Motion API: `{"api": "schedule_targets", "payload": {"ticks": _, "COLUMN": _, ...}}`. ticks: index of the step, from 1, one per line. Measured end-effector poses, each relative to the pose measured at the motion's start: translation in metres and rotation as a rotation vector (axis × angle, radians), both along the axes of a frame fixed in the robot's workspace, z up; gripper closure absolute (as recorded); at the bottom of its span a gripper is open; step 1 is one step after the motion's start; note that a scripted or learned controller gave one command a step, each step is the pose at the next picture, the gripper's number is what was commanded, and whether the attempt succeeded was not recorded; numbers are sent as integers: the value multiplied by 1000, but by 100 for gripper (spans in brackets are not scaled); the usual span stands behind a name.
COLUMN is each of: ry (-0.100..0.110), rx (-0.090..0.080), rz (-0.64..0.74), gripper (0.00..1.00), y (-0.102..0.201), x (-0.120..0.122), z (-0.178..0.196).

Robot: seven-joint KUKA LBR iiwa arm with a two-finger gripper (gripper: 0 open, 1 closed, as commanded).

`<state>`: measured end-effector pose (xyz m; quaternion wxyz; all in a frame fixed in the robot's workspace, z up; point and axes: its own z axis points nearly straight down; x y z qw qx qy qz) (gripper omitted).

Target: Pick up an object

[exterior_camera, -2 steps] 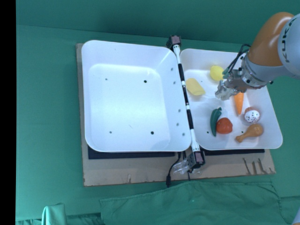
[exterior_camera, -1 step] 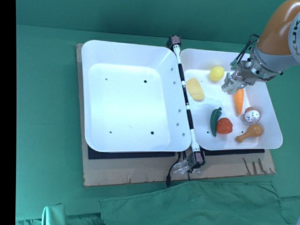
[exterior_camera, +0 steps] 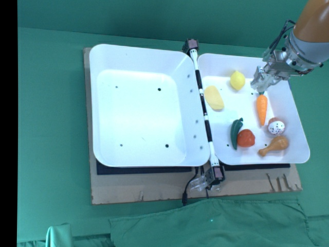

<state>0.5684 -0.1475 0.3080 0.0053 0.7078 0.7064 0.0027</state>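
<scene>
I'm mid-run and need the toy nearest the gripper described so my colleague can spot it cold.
Look in the right-hand white bin, at its far right side just below the gripper. There lies a toy carrot, pointing toward the near edge. It is the bin's one long orange cone, unlike the round lemon to its left.

Orange carrot (exterior_camera: 261,110) lengthwise in right bin (exterior_camera: 300,133)
</scene>
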Motion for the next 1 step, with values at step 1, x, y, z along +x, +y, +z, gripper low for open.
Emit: {"api": "schedule_targets", "payload": {"ticks": 1, "ry": 0, "rx": 0, "rz": -1, "gripper": 100, "y": 2, "x": -3, "z": 47}}
